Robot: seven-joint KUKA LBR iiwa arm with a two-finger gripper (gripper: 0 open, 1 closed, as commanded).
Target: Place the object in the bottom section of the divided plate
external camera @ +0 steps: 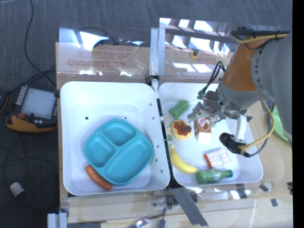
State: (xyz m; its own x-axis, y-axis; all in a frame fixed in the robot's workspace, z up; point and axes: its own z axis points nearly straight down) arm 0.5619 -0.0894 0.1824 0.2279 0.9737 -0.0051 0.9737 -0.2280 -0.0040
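The plate point(118, 149) is lying in the left bin point(71, 99), its big section awaiting an object. In the right bin point(254, 167), the gripper point(203, 123) is hovering over a small carton point(204, 127); jaw state is unclear.

Grey arm point(270, 65) reaches in from right, orange band above wrist, claw point(203, 122) pointing down.

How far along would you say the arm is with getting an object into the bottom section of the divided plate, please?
Done: nothing yet; the blue divided plate in the left bin holds no object, and a hot dog lies beside it. In hand: the gripper is low in the right bin, over a small red and white carton beside the pizza slice. Left: securing an object, carrying it across, releasing it.
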